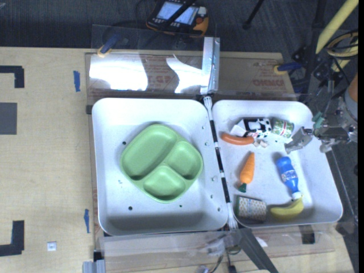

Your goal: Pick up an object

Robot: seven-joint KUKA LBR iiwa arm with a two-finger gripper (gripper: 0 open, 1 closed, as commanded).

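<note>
The right bin holds several small objects. An orange carrot lies near its middle, with a thin orange-red pepper above it. A black-and-white cow toy and a green can lie along the back wall. A blue bottle lies to the right of the carrot, above a yellow banana. A patterned can rests at the front. My gripper hangs over the bin's right side, just right of the green can, open with nothing between its fingers.
The left bin holds a green divided plate. A clear plastic sheet and cardboard lie behind the bins. Cables and stands crowd the floor at the upper right. The wooden bench stretches to the left.
</note>
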